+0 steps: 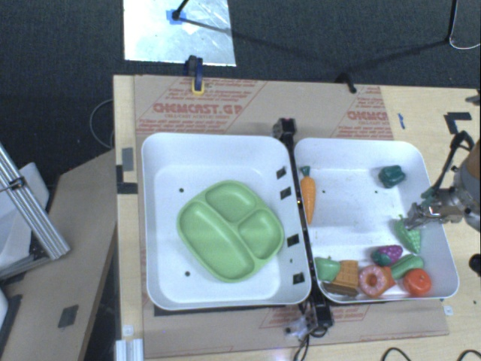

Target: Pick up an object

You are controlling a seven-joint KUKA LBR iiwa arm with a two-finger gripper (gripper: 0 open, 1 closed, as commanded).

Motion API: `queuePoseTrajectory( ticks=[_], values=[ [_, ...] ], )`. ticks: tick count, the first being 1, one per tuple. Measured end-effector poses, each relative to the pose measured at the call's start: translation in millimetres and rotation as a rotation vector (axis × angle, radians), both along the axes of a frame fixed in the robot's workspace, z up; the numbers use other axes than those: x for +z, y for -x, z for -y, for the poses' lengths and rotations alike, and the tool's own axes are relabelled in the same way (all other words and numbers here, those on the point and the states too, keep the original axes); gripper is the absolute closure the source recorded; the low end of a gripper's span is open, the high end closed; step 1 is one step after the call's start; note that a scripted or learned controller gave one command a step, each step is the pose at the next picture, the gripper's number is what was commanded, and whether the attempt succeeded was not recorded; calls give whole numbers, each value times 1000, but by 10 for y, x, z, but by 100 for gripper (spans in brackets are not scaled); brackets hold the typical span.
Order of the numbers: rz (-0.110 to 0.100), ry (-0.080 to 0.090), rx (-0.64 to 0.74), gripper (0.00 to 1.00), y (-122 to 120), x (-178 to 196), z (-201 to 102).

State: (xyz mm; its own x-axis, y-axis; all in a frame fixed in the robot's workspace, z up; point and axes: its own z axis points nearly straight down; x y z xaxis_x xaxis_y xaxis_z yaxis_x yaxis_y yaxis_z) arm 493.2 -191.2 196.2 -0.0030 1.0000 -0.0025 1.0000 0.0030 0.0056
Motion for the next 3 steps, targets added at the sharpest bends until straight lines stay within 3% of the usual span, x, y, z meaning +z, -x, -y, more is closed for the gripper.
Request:
queuePoseTrajectory(
  ticks=[1,3],
  values=[
    [1,0,1,100,-17,302,5],
    [-2,-3,7,100,-709,326,-1030]
  ],
)
